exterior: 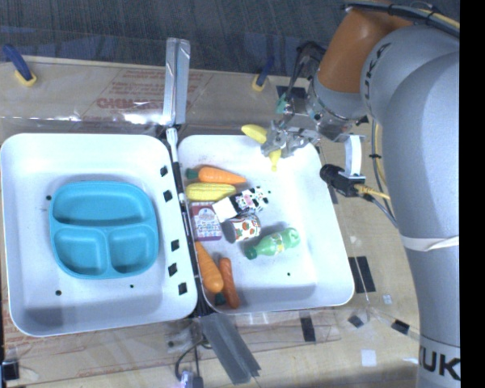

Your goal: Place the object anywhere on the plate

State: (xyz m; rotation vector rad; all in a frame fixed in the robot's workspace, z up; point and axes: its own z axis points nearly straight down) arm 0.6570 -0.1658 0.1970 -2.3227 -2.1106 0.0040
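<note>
The claw point(281, 145) hangs over the far edge of the right white bin point(327, 249) with a small yellow banana-shaped toy point(255, 133) right at its tips, though I can't tell if it's clamped on it or just touching. So maybe picked. The blue three-compartment plastic plate point(105, 226) sits well left of the claw in the other bin, nothing on it yet, so the carry and drop are still left.

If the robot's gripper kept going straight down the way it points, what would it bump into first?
Probably the bare white floor of the right bin, near its top edge. The gripper points down there with a yellow banana-like toy at its fingers. Depth is hard to judge.
</note>
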